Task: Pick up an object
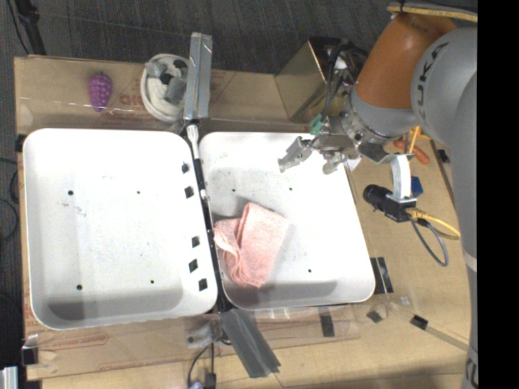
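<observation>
Hand [316,154] sits in the upper right of the frame, above the far edge of the right bin [357,250], carried by the grey arm [430,63] with its orange band. Two pale fingers [293,154] show spread apart, with nothing between them.

Camera view, items noted: a pink cloth [253,243] lies crumpled on the floor of the right bin, low and left of centre, close against the divider between the bins. It is the sole candidate for pickup inside a bin. The left bin [32,217] carries nothing to report. On the desk [57,87] beyond the bins, upper left of the frame, rest a small purple object [100,90] and a white coil-like item [162,87].

Assessment: the task appears to be at the approach step; no grasp is made. The hand stands well apart from the cloth, up and to the right of it. The next move calls for travel toward the lower left of the frame, over the cloth's bunched middle, then a descent with fingers kept apart before closing on a fold.
</observation>
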